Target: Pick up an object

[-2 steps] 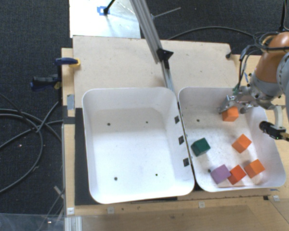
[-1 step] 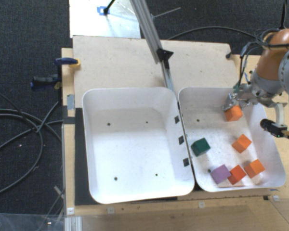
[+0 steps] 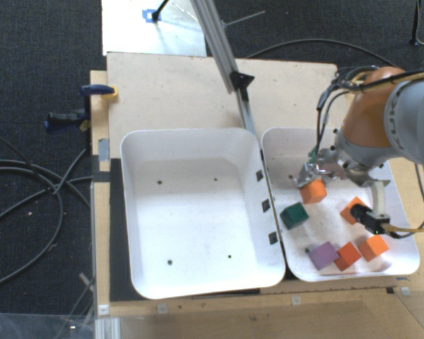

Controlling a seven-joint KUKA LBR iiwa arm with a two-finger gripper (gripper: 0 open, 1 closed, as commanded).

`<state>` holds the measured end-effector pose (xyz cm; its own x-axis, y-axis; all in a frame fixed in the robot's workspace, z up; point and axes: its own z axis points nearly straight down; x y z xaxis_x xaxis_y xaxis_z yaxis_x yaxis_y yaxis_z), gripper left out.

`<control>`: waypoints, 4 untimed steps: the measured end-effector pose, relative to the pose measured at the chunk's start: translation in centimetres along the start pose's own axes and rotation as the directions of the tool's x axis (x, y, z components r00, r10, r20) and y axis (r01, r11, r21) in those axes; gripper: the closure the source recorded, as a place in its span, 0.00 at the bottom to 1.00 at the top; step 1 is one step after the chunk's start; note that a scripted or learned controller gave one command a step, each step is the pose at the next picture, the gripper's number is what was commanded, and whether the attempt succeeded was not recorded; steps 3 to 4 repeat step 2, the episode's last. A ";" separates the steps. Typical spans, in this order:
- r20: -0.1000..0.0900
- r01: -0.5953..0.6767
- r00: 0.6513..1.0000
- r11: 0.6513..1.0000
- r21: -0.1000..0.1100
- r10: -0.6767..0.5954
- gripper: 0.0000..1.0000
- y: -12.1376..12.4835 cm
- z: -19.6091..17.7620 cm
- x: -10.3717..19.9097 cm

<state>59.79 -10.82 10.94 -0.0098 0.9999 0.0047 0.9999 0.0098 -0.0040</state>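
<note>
My gripper [image 3: 314,176] hangs over the upper left part of the right bin [image 3: 403,263]. A small orange block [image 3: 313,191] sits tilted between its fingertips, and the fingers are shut on it. Just below and to the left, a dark green block [image 3: 294,216] lies on the bin floor. Near the bin's front edge there is a purple block [image 3: 323,254]. Beside it lie two orange blocks [image 3: 348,256] [image 3: 373,246]. A third orange block [image 3: 354,209] lies under the arm's cable.
The left bin [image 3: 191,217] stands beside the right one, sharing a middle wall [image 3: 268,210]. A slanted metal rod [image 3: 222,44] runs from the top down to that wall. The grey arm with its orange band [image 3: 371,119] fills the upper right.
</note>
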 end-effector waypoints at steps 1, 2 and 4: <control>0.002 0.004 1.000 1.000 -0.011 -0.004 1.00 -0.7 -8.9 8.7; 0.001 0.003 1.000 1.000 -0.006 -0.003 1.00 -1.8 -10.6 14.8; 0.001 0.003 1.000 1.000 -0.006 -0.003 1.00 -1.8 -10.6 14.8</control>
